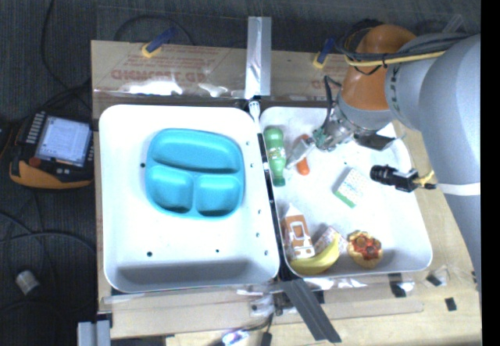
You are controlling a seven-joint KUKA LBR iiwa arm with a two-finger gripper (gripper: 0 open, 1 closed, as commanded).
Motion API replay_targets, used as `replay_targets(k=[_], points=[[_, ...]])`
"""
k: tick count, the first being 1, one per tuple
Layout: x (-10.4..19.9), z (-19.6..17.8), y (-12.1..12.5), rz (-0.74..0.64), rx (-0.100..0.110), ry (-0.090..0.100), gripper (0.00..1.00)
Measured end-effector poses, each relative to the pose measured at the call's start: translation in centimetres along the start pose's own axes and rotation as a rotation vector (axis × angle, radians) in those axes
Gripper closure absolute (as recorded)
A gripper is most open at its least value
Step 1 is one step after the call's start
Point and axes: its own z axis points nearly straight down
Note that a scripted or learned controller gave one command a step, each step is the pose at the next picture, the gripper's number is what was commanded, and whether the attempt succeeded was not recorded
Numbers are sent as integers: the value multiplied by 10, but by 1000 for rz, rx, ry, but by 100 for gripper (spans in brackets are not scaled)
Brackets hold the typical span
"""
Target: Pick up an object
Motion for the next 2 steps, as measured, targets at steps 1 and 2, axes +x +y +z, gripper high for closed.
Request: replay_targets(k=[1, 2], points=[[0, -9, 2, 0, -3, 1, 100], [29, -127, 41, 92, 8, 7, 100]])
